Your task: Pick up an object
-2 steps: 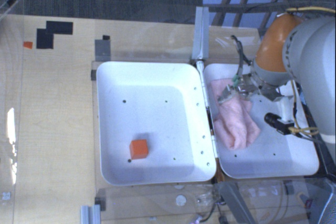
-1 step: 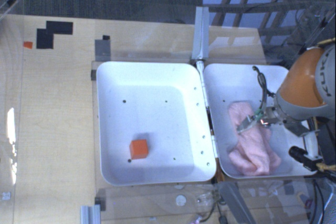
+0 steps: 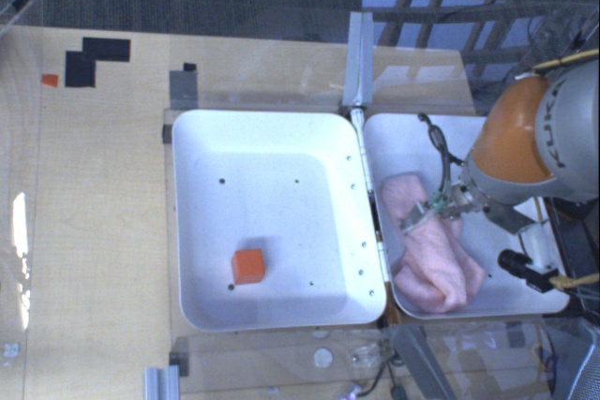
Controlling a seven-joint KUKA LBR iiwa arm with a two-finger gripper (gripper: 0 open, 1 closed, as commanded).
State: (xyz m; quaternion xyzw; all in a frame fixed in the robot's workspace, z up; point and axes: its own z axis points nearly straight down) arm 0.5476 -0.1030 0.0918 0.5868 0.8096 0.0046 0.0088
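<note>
The wooden bench [image 3: 94, 229] spreads across the view, pale and bare on its left part save for a few small markers near the far edge. On it sit two shallow white bins side by side. The left bin [image 3: 272, 145] holds one small orange cube [image 3: 248, 266], lying near its front left corner, well apart from everything else. The right bin [image 3: 412, 131] holds a pink cloth [image 3: 433, 269], rumpled into a long lump that runs from the middle of the bin toward its front edge.

The grey arm [image 3: 562, 140] reaches in from the right, its orange band [image 3: 511, 140] hanging over the right bin; part of some dark lettering shows on the grey shell (too clipped to read with any confidence). Below the band, the gripper [image 3: 433, 207] sits low over the upper end of the pink cloth, right at its surface. Whether the pincer is spread or pressed together I cannot tell, since it is small and blurred against the cloth.

On the far left of the bench lie black angular patches [image 3: 94, 58] and, beside them, a tiny orange square [image 3: 50, 81].
</note>
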